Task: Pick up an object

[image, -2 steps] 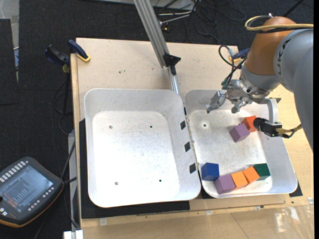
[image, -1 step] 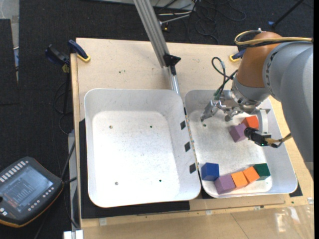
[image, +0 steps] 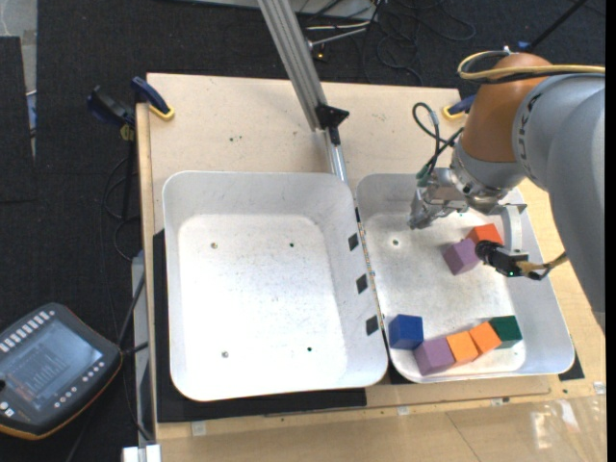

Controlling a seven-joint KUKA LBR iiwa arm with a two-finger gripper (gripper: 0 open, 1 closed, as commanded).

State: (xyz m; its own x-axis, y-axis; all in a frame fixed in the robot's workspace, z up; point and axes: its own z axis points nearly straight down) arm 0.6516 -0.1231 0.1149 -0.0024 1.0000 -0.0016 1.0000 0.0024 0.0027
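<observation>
My end effector (image: 424, 216) hangs over the right bin (image: 539, 359), near a purple block (image: 461, 256); I can't tell its opening. I'd centre squarely over that block before descending. I count two purple, two orange, one blue (image: 405, 331), one green (image: 504, 331), possibly more hidden.

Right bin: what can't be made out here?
- Gripper: too small and blurred to tell its finger state.
- Orange block beside the purple block: partly hidden by the arm's wrist hardware.
- Right bin: far right rim covered by the arm.
</observation>
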